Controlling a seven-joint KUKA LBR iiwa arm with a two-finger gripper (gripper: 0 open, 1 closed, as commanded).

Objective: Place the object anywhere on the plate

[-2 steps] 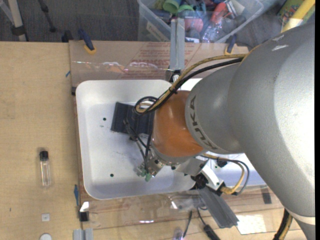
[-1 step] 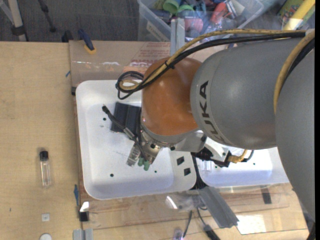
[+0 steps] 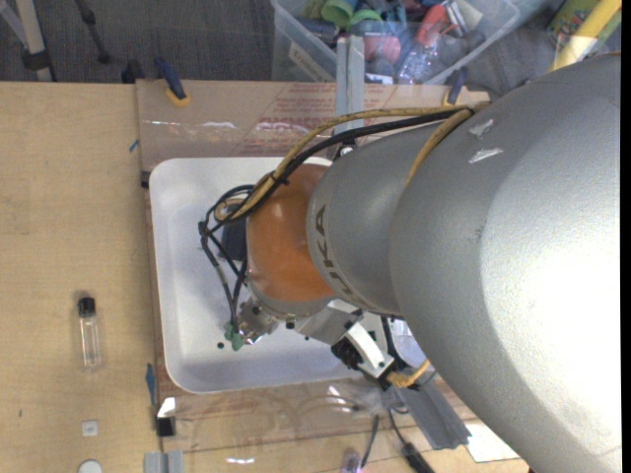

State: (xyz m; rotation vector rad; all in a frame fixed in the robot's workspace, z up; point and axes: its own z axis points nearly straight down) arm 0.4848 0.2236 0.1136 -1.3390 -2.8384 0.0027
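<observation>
Overhead, arm [image 3: 434,235] low over white bin [image 3: 182,264] (fingers' state perhaps hidden, indiscernible).

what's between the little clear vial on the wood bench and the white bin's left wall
In the camera view, only bare wood bench lies between the small clear vial with a black cap and the left wall of the shallow white bin.

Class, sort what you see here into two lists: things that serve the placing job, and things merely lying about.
Serving the job:
- arm
- white bin it reaches into

Lying about:
- glass vial on the bench
- clear tub of toys at the back
- blue clamp
</observation>
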